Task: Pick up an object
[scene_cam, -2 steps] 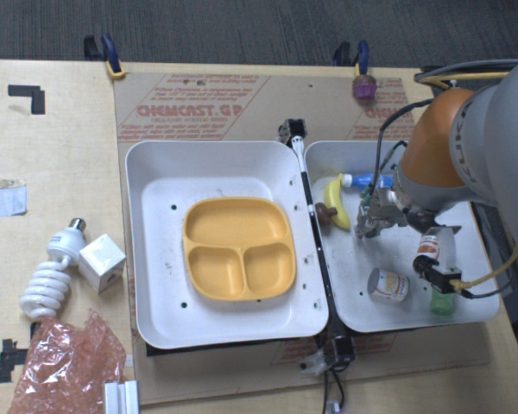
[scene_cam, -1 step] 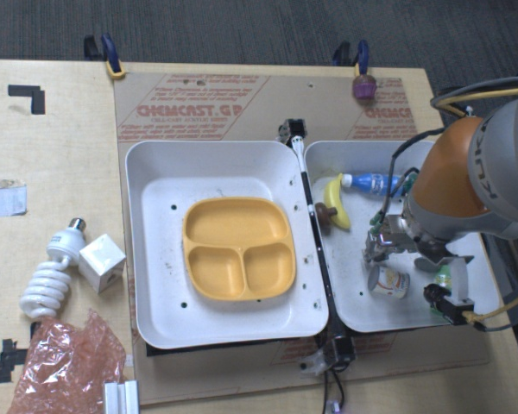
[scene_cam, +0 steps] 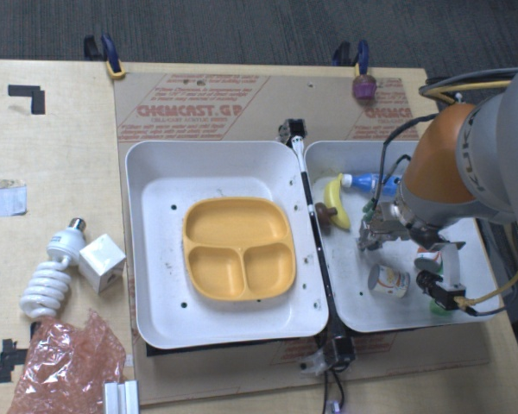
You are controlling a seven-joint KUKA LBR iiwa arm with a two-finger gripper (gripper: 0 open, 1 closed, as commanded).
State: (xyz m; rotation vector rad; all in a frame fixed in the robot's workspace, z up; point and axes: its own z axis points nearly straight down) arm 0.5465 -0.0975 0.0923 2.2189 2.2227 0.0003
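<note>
Arm over the right bin, several small objects lie below it.

Nearest to the camera, on the bench at the left, lie a crumpled pink plastic bag (scene_cam: 65, 365), a spiral light bulb (scene_cam: 52, 270) and a small white cube (scene_cam: 102, 262) just beside it. Behind them the left bin (scene_cam: 155, 317) holds a yellow divided plate (scene_cam: 239, 248), lying flat near its middle. In the right bin (scene_cam: 350, 313), a small white cup-like object (scene_cam: 388, 280) lies near the front, and a banana (scene_cam: 332, 203) lies by the left wall, with a blue and white tube (scene_cam: 367, 182) behind it. The gripper (scene_cam: 375, 234) hangs low between these objects; I cannot tell how its claw stands, and no object is visibly between them. Farther back, a purple object (scene_cam: 364, 86) sits on the board.
</note>
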